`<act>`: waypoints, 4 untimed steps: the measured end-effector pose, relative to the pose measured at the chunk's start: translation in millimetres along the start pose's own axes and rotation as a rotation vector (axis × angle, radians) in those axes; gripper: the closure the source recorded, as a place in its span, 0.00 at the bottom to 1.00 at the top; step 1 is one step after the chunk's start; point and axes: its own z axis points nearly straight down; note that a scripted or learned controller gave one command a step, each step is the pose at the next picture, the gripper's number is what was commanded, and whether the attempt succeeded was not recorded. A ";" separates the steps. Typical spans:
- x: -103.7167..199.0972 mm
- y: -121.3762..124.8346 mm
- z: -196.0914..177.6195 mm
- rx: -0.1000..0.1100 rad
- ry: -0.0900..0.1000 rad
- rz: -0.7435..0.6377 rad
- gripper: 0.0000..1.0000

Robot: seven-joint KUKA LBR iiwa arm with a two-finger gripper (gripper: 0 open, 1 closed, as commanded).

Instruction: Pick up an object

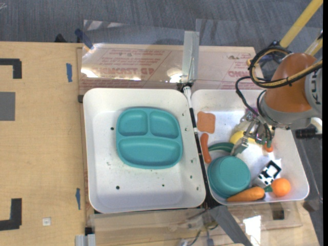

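Your hand (250, 136) hovers over the yellow object (237, 136) in the right bin (302, 178); finger spread indeterminate. Approach step; next, descend squarely.

So the left bin (97, 152) has a teal divided plate (149, 138) sitting about dead center. The right bin (300, 160) is the crowded one: teal bowl (229, 176) in the middle, a carrot (246, 193) at its 5 o'clock, an orange ball (281, 187) over at 4, an orange spatula (205, 132) at 11. The gripper (251, 137) hangs low at the bowl's 1 o'clock, right by something yellow (237, 136).
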 end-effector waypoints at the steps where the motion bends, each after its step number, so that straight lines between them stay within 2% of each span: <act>1: -10.0 -71.3 0.5 0.005 0.001 -0.053 0.00; 2: 56.4 -85.8 -0.8 0.002 0.005 -0.031 0.00; 3: 51.9 -84.4 -14.0 0.001 -0.010 -0.033 1.00; 4: 65.0 -87.9 -1.5 0.001 0.001 0.219 1.00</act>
